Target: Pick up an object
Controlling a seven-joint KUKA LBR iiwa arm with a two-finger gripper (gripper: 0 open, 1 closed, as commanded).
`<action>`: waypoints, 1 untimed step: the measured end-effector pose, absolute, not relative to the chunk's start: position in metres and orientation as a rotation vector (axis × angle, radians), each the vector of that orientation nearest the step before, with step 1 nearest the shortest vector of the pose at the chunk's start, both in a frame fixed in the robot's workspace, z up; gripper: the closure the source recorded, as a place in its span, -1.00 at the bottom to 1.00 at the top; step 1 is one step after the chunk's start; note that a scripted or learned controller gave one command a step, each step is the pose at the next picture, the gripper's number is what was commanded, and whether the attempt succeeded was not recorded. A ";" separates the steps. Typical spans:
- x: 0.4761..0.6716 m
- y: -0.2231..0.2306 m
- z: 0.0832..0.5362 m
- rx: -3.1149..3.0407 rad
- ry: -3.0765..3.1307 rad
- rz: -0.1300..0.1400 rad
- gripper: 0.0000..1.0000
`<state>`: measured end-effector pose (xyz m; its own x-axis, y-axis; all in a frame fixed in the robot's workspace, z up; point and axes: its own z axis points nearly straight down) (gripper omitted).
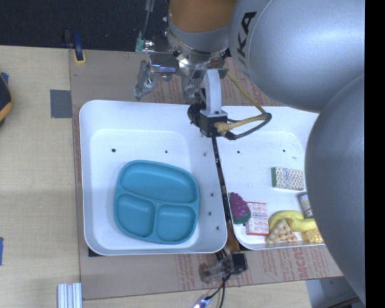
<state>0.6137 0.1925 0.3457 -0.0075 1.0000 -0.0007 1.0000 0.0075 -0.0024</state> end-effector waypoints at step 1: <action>0.656 0.210 0.226 -2.209 -2.230 0.010 -1.00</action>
